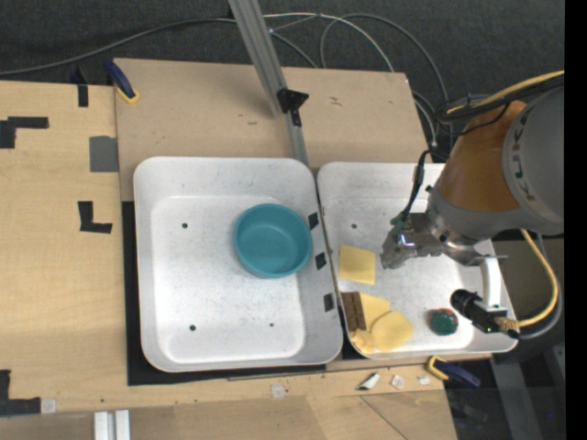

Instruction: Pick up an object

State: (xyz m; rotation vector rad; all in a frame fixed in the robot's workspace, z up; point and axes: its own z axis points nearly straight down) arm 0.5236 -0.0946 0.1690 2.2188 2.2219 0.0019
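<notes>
Two white bins sit side by side on a pale wooden table (55, 246), with the arm reaching over the right one.

Left bin (174, 328) is a shallow speckled tray with rounded corners, and a round teal bowl (271, 239), smooth and plastic-looking, stands near its right wall; right bin (367, 186) holds a flat pale-yellow square (357, 264), a brown strip (354, 310) lying against its left wall, soft-looking yellow pieces (383, 326) heaped just beside the strip, and a small round dark-green thing (444, 321) near the front right corner; the jaws (396, 248), grey metal below the orange band, hang just right of the yellow square with nothing visibly between them; whether they are spread or closed I cannot tell.
</notes>
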